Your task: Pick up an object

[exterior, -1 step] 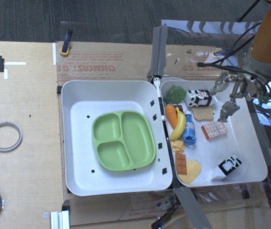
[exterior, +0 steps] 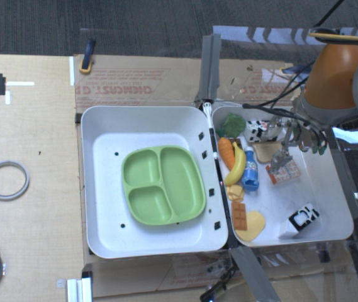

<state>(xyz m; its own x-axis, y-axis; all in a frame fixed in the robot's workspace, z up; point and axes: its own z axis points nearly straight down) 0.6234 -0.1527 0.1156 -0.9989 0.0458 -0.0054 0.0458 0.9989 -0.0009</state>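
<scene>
**Gripper over right-bin clutter, nothing held**

The gripper [exterior: 284,159] hung low in the right bin [exterior: 330,231], just beside a small red-and-white packet [exterior: 285,173] and right of the blue bottle [exterior: 250,168]. Whether its fingers were spread or closed could not be told; nothing was seen between them. Taking the bottle as landmark: banana [exterior: 235,167] and carrot [exterior: 227,153] lay touching its left side, the tan slice [exterior: 266,151] just behind it, the packet to its right. The packet looked light, flat and probably crinkly and slippery; a pinch across its short edges seemed best. The green divided plate [exterior: 163,185] sat in the left bin [exterior: 103,168], well apart.
</scene>
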